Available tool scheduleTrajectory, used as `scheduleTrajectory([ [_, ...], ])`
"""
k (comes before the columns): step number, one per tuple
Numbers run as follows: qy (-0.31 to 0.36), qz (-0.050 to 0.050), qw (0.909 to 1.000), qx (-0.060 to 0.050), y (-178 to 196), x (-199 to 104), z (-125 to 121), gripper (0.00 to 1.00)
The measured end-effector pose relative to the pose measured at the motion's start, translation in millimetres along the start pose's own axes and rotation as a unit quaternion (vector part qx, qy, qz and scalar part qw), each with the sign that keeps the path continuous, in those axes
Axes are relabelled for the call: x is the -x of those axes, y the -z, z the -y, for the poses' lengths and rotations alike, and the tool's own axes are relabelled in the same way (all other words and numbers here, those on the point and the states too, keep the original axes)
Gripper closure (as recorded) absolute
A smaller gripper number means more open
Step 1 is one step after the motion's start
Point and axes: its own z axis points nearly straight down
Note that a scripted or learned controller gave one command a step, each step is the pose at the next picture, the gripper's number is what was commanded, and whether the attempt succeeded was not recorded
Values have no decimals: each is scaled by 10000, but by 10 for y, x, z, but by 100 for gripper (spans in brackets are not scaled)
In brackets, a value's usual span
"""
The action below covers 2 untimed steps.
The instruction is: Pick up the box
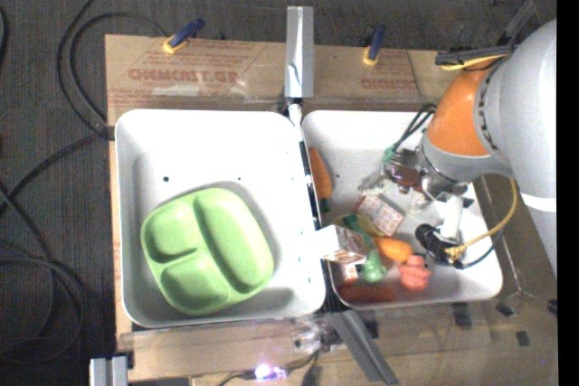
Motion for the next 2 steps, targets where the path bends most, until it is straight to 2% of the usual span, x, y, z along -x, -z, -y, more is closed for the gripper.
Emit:
scheduleTrajectory([
  [1,-1811,24,9835,-57,296,-28,32,0],
  [2,-1811,26,9834,-57,296,-26,32,0],
])
